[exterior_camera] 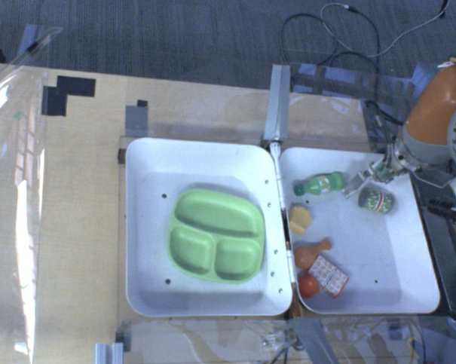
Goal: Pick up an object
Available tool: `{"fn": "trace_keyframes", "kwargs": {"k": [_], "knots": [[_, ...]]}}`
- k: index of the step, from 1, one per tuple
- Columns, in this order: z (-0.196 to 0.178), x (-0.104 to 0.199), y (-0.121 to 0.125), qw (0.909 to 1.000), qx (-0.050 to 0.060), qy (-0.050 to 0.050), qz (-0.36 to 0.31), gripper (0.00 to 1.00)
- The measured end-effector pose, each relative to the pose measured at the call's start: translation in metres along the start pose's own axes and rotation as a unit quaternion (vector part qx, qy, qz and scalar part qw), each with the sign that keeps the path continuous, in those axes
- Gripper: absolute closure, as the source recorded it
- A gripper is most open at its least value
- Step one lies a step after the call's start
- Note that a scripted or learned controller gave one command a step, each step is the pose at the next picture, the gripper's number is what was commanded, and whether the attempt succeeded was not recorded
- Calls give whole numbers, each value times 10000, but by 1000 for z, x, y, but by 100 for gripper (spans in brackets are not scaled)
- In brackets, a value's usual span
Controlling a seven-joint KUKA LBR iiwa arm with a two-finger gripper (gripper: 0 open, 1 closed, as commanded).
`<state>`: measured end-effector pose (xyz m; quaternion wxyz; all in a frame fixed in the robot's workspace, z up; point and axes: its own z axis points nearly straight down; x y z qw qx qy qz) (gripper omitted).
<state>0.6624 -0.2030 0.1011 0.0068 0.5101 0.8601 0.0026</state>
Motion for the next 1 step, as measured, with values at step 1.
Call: {"fn": "trace_keyframes", "kwargs": {"k": [1], "knots": [[12, 15, -31, 9983, 8, 4, -581, 0]]}}
